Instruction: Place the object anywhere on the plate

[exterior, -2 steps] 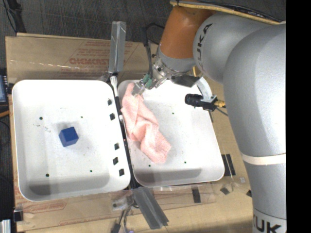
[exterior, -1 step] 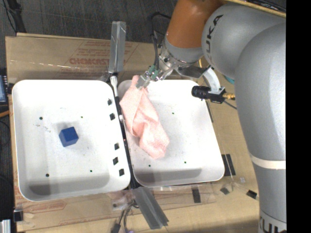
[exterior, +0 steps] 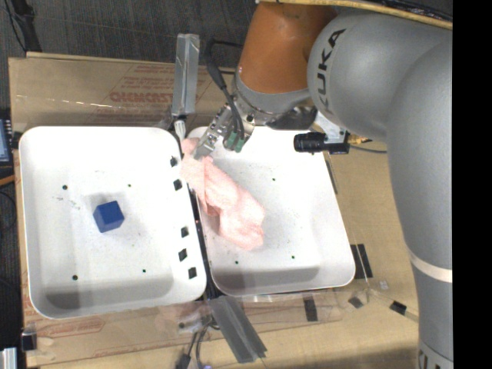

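Two white bins are sitting side by side on the bench. One blue cube [exterior: 109, 215] is lying in the left bin [exterior: 46, 167], left of its middle, well apart from everything else and from me.

One pink cloth [exterior: 224, 197] is lying in the right bin [exterior: 307, 229], on its left half. It is stretching long and crumpled, its long axis running on a slant from the far-left corner of the bin, where it is narrow, toward the near middle, where it is bunching into a wider lump. The narrow far end is crowding the wall between the two bins.

My gripper [exterior: 209, 143] is hanging over that far-left corner, my grey arm [exterior: 377, 83] with its orange band [exterior: 280, 44] reaching in from the right. My fingertips are coming down right at the narrow far end of the cloth. At this slant I cannot tell whether they are spread or closed, nor whether any cloth is lying between them; they are looking as if they are touching its top edge.

I am seeing one cube, one cloth, two bins.
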Tool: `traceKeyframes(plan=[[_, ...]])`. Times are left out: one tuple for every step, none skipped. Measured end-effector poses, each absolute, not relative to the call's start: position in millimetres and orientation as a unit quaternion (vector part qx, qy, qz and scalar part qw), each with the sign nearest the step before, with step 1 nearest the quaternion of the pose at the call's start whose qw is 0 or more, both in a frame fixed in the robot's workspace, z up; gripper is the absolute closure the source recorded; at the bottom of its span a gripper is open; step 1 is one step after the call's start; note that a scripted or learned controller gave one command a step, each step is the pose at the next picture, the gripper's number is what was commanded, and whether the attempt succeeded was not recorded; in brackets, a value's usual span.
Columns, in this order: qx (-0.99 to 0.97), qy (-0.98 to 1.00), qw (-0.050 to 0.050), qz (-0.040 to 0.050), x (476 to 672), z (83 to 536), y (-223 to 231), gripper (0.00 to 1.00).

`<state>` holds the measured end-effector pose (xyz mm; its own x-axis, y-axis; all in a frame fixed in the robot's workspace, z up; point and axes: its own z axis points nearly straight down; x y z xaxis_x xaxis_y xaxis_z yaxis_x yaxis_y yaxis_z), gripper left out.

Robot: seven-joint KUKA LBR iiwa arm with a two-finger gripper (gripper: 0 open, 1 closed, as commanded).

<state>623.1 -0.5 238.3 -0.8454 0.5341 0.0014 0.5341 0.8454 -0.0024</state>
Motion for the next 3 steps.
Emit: traceKeyframes(plan=[[-0.079,-0.997,0.002,0.0008,596.5,227,49,1.00],[0.003,-1.000,0.002,0.0008,568.6,219,95,1.00],[0.005,-1.000,0.001,0.0008,544.3,230,140,1.00]])
